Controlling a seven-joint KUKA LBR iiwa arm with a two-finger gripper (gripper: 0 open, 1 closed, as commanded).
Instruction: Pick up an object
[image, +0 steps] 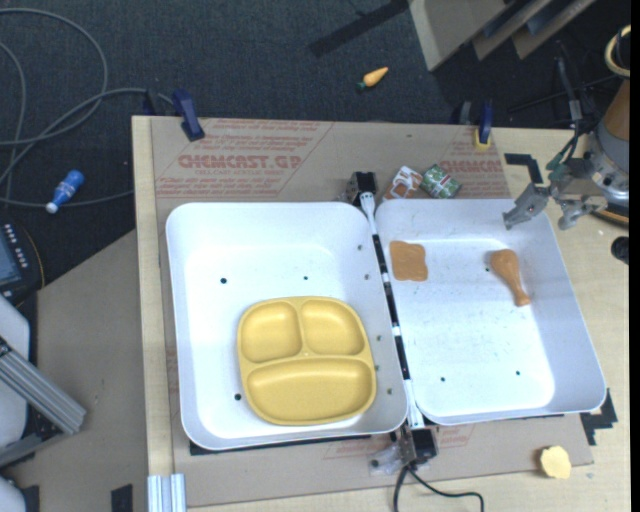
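A brown toast-like slab (408, 261) lies in the right bin (480, 380) near its left wall. Toward that bin's far right lies an orange-brown drumstick (508, 274). A yellow divided plate (305, 358) sits in the left bin (230, 250). My gripper (546, 212) hangs over the right bin's far right corner, above and to the right of the drumstick. It is open, its fingers spread, with nothing between them.
Small packets (425, 182) lie on the board just behind the bins. A yellow lump (554, 461) rests on the bench at the front right. An orange piece (375, 75) and a blue bottle (65, 188) lie on the floor.
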